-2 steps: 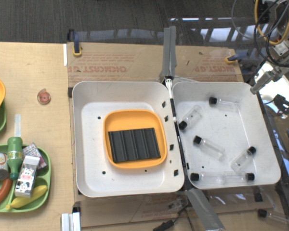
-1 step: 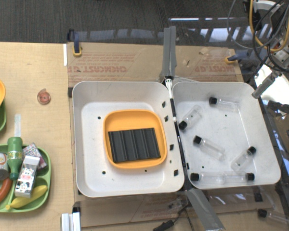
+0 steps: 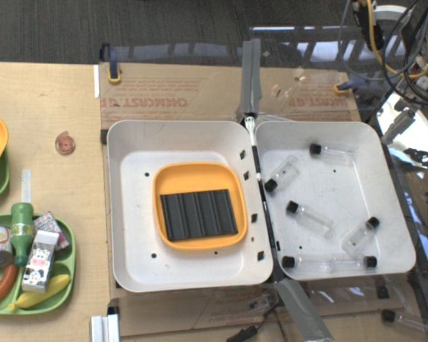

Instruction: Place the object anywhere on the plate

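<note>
Left of centre, the yellow plate (image 3: 200,206) carries a dark ribbed slab (image 3: 199,214); clear vials (image 3: 307,216) lie in the right bin (image 3: 392,191). Claw state: cannot tell. Next step, presumably: grasping one vial.

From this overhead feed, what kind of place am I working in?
Likely a robotics lab test bench, not a kitchen: two white bins taped-up on cardboard, clear capped vials as grasp objects, toy food on a green tray, and loose cables.

Clear of both bins (image 3: 132,212); off past the right edge at most; impossible to tell pose or wrist angle.
</note>
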`<state>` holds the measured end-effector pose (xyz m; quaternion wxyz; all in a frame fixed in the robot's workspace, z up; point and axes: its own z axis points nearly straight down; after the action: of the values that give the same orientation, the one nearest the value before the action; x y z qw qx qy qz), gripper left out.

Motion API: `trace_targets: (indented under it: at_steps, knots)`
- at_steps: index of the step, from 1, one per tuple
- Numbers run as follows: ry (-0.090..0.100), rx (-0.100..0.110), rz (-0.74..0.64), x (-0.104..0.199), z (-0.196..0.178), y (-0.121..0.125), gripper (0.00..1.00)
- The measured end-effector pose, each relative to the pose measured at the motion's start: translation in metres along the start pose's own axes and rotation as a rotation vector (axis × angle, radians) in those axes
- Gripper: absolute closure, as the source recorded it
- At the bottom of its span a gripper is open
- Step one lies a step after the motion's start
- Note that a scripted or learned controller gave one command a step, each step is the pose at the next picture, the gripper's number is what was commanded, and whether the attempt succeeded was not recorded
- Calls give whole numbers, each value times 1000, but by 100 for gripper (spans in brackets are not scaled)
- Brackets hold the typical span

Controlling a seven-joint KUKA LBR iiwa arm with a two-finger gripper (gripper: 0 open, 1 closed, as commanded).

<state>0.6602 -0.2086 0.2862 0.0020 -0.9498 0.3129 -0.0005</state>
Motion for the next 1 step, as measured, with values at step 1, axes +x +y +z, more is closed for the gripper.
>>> trace_targets:
  at_steps: [1]
  knots:
    - [-1, 1, -262, 6, -17, 8, 0]
